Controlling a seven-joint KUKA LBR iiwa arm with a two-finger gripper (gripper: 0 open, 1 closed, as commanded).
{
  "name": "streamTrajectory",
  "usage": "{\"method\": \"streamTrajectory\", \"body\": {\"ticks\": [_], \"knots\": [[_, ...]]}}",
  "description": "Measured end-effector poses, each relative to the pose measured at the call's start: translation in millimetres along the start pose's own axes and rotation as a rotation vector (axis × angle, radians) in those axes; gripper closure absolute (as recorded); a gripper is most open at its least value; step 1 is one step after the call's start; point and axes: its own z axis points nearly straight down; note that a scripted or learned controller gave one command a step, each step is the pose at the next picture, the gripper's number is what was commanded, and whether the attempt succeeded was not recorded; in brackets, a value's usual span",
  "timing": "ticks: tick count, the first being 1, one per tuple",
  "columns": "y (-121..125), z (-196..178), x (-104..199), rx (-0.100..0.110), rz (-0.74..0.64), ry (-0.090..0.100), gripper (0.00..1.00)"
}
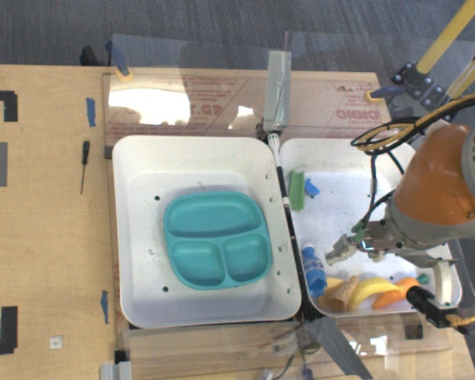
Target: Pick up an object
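Gripper hovers over the right bin, fingers apart (nothing between them), above the banana.

Right-hand bin has the pickable stuff, mostly heaped at the bottom of the frame: a yellow banana lying flat, an orange carrot-looking piece touching it, a tan lump beside them, and a blue bottle against the divider. A green stick lies apart, higher up.

Grey arm bent low, claw pointing left
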Motion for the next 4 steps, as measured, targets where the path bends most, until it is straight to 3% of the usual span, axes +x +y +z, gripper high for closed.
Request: {"method": "streamTrajectory", "body": {"ticks": [1,2,3,4], "knots": [[3,43,-18,-0.011,0.428,0.003,0.00],[67,42,-36,-0.016,-0.030,-0.004,0.00],[38,42,-17,-0.015,0.032,-0.003,0.00],[86,27,-25,-0.012,-0.169,-0.004,0.00]]}}
